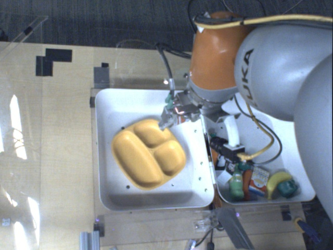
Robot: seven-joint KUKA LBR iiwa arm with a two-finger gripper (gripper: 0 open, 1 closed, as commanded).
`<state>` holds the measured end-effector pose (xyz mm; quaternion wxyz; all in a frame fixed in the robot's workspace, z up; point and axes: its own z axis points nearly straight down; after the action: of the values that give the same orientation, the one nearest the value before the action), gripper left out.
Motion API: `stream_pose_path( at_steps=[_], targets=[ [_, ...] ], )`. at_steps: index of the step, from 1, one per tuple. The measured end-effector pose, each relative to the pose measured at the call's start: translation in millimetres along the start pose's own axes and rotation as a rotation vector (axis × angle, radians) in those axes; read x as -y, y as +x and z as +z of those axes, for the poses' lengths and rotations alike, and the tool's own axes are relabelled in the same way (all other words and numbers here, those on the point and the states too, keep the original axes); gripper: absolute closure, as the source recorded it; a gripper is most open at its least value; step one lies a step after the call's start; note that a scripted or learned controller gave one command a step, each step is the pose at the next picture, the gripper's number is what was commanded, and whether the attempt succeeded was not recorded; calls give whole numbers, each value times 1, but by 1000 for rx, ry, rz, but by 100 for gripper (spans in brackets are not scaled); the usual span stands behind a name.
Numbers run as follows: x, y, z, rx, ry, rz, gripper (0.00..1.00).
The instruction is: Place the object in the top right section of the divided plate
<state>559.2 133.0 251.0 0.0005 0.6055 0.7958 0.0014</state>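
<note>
gripper [170,113]: seen in the camera view at the upper right rim of the divided plate, low over the left bin; whether it is spread or clenched i cannot tell, since the wrist hides most of it, and nothing can be seen held.
arm [270,72]: reaches in from the right, orange band above the wrist; its bulk covers much of the right bin.
divided plate [148,154]: yellow, three sections, lying tilted in the left bin [109,191]; one long section along the lower left, two smaller ones toward the upper right.
target section: judged to be the small one nearest the tool; the tool's position just above it fits a placing approach.
object: cannot be singled out; no item shows inside any plate section, so placing looks not yet done.
right bin [307,191]: holds a heap of small items at its near end, among them a green bottle [237,185] and a yellow piece [278,181] touching a teal piece [287,188]; likely the source pile.
risk: a release off-centre could drop onto the rim or the divider.
</note>
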Motion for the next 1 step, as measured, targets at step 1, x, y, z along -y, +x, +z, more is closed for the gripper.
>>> stream_pose_path(
  at_steps=[1],
  targets=[
    [-48, -41, -1, 2, -2, -73, 100]
  ],
)
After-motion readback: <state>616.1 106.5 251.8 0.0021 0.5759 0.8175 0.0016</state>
